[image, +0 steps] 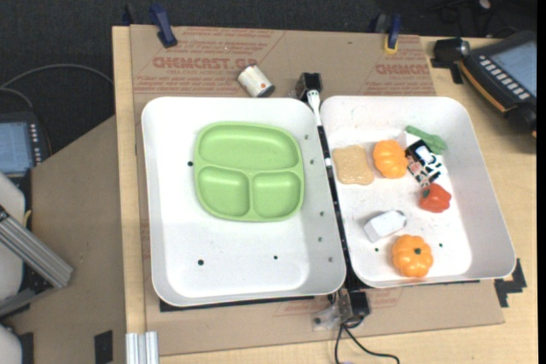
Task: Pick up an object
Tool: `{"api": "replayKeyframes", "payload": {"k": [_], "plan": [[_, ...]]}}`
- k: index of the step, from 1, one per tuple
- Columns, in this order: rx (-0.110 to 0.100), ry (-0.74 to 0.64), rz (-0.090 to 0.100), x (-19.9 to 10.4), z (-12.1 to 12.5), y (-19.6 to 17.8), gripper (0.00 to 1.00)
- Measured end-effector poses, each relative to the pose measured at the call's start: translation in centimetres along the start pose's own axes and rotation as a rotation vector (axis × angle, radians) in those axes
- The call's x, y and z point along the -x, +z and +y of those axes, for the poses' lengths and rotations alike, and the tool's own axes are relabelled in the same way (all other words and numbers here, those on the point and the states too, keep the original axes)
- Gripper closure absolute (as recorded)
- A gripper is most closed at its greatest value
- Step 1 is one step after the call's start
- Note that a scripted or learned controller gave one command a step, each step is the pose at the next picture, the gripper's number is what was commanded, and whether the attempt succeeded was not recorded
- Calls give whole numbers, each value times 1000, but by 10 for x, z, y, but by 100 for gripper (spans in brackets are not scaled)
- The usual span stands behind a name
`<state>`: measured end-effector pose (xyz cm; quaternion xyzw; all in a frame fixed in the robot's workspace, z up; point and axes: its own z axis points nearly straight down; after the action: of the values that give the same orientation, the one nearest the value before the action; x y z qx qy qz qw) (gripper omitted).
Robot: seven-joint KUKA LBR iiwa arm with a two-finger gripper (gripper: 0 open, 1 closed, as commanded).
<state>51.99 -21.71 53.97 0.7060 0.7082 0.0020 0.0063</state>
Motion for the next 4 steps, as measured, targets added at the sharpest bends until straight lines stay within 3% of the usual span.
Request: {"api": "replayKeyframes", "payload": {"k": [1,2,3,4], "plan": [[-21,6,10,6,-44,99,100],[2,1,-1,7,-1,-1,100],[-18,5,8,6,-44,72,100],[-1,-7,5,-81,-38,-1,100]]}}
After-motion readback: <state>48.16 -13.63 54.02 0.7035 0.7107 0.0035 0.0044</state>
